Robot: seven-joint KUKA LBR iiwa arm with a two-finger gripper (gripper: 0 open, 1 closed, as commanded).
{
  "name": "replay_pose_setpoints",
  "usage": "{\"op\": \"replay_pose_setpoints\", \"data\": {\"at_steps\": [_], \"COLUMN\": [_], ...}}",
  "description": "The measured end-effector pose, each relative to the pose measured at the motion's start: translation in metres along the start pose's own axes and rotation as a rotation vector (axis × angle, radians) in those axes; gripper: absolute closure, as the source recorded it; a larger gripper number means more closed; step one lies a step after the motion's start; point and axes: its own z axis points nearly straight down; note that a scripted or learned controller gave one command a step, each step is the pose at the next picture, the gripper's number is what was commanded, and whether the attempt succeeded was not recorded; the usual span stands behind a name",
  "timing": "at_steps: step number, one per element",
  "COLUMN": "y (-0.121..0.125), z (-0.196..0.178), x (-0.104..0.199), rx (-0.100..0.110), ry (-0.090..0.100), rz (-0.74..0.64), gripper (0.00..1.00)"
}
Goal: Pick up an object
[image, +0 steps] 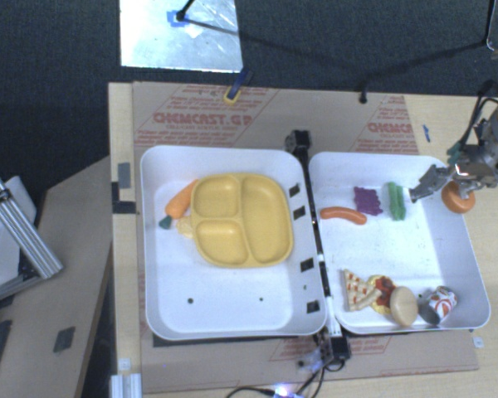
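Observation:
My gripper (445,187) hangs over the right bin's (448,259) far right corner, reaching in from the right. A round orange object (458,198) sits right at the gripper, by the bin's rim; whether it is held is unclear. Just left of the gripper lie a green stick-shaped piece (395,201), a purple grape bunch (367,200) and an orange-red sausage (343,215). Along the bin's near edge lie a pizza slice (358,290), a small red piece (384,286), a tan bun (403,306) and a red-and-white can (439,303).
The left bin (170,297) holds a yellow divided plate (236,220) with a carrot (180,199) against its left side. A black hinge strip (310,222) runs between the bins. A shiny metal sheet (181,21) lies on the dark floor behind the bench.

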Motion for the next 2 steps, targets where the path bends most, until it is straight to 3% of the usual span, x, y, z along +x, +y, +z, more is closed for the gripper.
{"op": "replay_pose_setpoints", "data": {"at_steps": [1, 2], "y": [0.002, 0.006], "z": [-0.007, 0.036], "x": [0.001, 0.002], "rx": [-0.011, -0.009], "ry": [-0.002, -0.002], "rz": [-0.003, -0.003], "gripper": [0.0, 0.0]}}
